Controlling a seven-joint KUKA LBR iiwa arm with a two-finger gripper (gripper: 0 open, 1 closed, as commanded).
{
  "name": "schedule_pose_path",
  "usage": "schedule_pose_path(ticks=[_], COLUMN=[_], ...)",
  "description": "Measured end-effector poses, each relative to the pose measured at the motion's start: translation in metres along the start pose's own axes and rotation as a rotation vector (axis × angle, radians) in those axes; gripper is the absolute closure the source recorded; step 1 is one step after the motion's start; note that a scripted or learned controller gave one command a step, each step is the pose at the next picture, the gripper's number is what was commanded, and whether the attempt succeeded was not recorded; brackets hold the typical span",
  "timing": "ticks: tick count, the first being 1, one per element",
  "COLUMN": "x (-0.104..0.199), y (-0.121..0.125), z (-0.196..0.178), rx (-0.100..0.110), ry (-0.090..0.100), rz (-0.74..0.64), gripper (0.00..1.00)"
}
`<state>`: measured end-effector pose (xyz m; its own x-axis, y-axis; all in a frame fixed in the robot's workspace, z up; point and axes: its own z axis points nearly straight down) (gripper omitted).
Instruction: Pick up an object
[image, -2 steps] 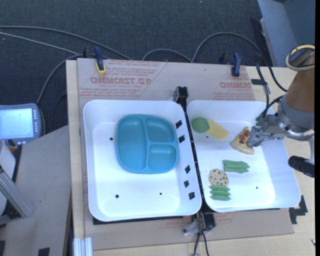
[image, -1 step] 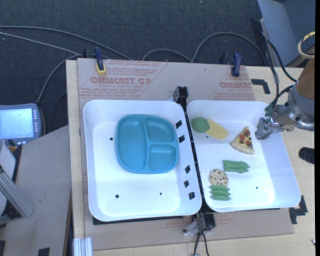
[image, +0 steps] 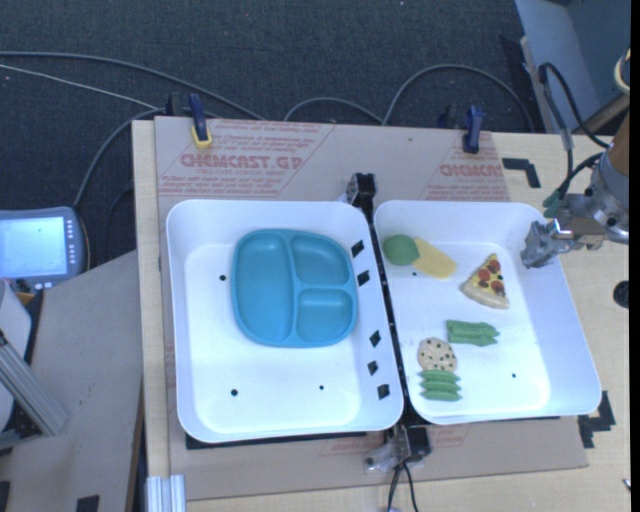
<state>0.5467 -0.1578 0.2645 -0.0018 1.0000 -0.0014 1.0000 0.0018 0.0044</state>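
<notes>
Gripper (image: 541, 246) at far right edge of right bin (image: 570, 330), over its rim; can't tell its state at this res. Nothing seen held. Nearest obj: pizza slice (image: 486, 282), just left and a bit below gripper, apart from it. Further left: yellow piece (image: 435, 261) touching green round piece (image: 400, 249). Lower mid: green bean pod (image: 470, 333), cookie (image: 436, 354), green pea pod (image: 440, 386). Left bin (image: 200, 390) w/ blue divided plate (image: 294, 288).

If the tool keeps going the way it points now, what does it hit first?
Likely the triangular toy pizza slice, just ahead of the tool in the right white bin; height above the bin is unclear.
</notes>
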Motion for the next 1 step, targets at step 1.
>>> schedule_pose_path(ticks=[1], x=[0.0531], y=[0.0072], z=[0.0147], rx=[0.007], ry=[0.003], rz=[-0.001], gripper=[1.00])
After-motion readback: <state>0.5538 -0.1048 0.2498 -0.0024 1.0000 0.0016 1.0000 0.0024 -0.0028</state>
